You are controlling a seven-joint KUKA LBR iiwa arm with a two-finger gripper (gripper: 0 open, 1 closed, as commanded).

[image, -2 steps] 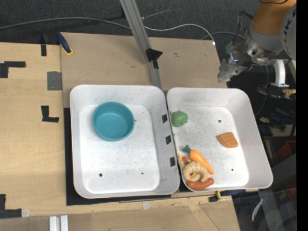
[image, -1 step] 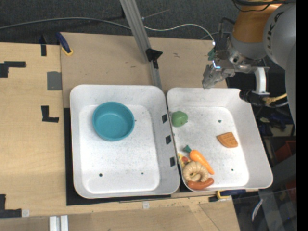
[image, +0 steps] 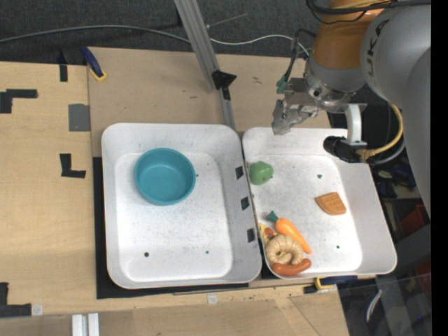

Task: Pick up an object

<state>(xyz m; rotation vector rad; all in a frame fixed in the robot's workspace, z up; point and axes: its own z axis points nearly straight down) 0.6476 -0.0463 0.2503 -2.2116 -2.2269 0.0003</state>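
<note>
Two bins are sitting side by side; the gripper [image: 283,126] is hanging closed and empty over the right bin's [image: 364,187] far rim, with the green object [image: 261,173] lying near the left wall, open floor alongside.

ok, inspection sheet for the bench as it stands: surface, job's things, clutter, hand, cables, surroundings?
Surface: wooden bench with black tape marks; left bin and right bin side by side.
Job's things: in the right bin, green ball near the left wall, orange wedge toward the right, carrot, beige coil and red sausage bunched at the front left corner.
Clutter: blue bowl in the left bin.
Hand: hand above the right bin's back edge, holding nothing visible; fingers unclear.
Cables: black cables behind the bench; yellow and black ones along the arm.
Surroundings: slanted metal pole; dark floor.
</note>
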